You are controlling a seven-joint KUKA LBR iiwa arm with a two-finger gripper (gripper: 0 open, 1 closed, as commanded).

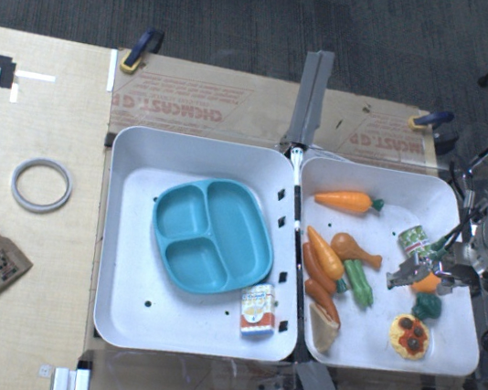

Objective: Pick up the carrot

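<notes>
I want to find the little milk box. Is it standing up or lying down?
Lying down, it seems. The small carton rests flat on the left bin's floor beside the blue plate, front face up.

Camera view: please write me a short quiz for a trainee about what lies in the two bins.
1. True or false: the leafy carrot touches the plate.
2. What lies next to the plate in its bin? A. carton B. can C. tape roll
3. How many compartments has the plate?
Key: 1 false; 2 A; 3 three.
</notes>
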